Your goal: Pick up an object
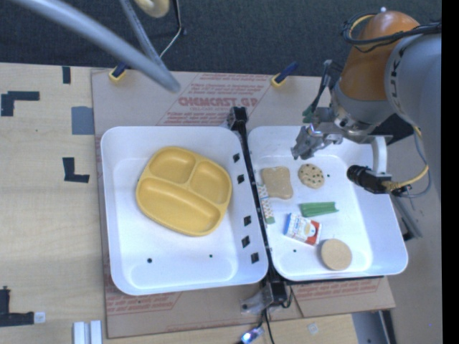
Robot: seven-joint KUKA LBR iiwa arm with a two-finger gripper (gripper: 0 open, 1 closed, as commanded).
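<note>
We hover our gripper [304, 147] near the right bin's [384, 224] far edge, above the cookie [310, 175] at mid-bin; its opening we cannot tell. We should centre over the cookie, then descend straight.

Wooden bench [43, 192] bears cardboard sheet [208, 102]; two white bins [118, 213] [380, 221] side by side on it.

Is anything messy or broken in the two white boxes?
Nothing looks broken or spilled. The yellow plate sits a bit crooked in the left bin. The cookie, bread slice and small carton lie loosely scattered in the right bin.
</note>
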